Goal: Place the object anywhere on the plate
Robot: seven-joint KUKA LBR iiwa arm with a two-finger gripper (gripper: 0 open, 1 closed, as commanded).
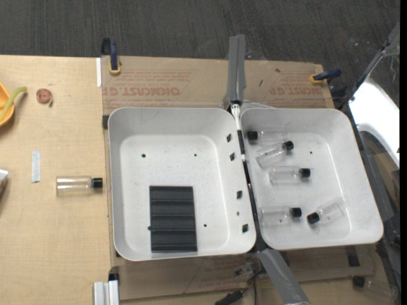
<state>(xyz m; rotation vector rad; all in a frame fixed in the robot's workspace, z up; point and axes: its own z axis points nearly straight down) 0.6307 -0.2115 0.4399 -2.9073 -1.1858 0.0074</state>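
Camera view: the things to be moved are small clear bottles with black caps, all lying on their sides in the right bin (356, 146). One bottle (278, 149) lies near the top, with a loose-looking black cap (252, 135) just beside it. A second bottle (289, 175) lies in the middle, and two more (280, 216) (324, 211) lie close together near the lower wall. They lie scattered at odd angles, apart from each other, which probably leaves room to close on any one of them. Which one is meant I cannot tell.

The plate (172, 219), black and ribbed, lies flat in the lower part of the left bin (114, 170), well apart from the bottles and across the wall where the two bins meet. Nothing rests on it, so the task looks not yet begun.

How far open the gripper is, or whether it has hold of anything, I cannot tell.

Both bins sit on a sheet of cardboard (172, 84) pinned by clamps (324, 76), likely so that they cannot slide. A stray bottle (76, 183) lies on the wooden bench (57, 246) to the left.
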